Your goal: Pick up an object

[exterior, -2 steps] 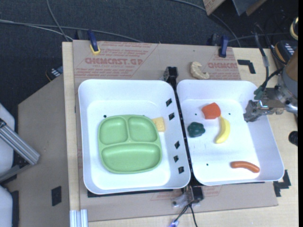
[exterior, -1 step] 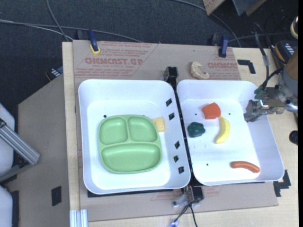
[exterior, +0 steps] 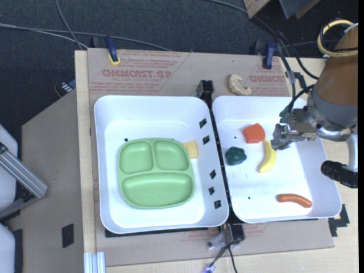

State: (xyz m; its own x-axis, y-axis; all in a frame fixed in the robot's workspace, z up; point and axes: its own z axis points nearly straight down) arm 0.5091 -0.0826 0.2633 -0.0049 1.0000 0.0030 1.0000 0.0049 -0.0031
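The pincer [exterior: 280,140], grip unclear, hovers just beside the banana [exterior: 267,158] and orange block [exterior: 254,133]. A green broccoli piece [exterior: 235,156] lies near. The surface [exterior: 142,73] is cardboard-covered.

Robotics lab: clamped bench [exterior: 142,67], cables [exterior: 68,16].

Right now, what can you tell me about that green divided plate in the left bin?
The green divided plate looks like smooth, matte light-green plastic, with rounded corners and three compartments: two small ones at the far side and one wide one nearest the camera. All three look empty. It lies flat, right side up, on the floor of the left white bin, toward its near half. A small pale yellow block sits against its far right corner.
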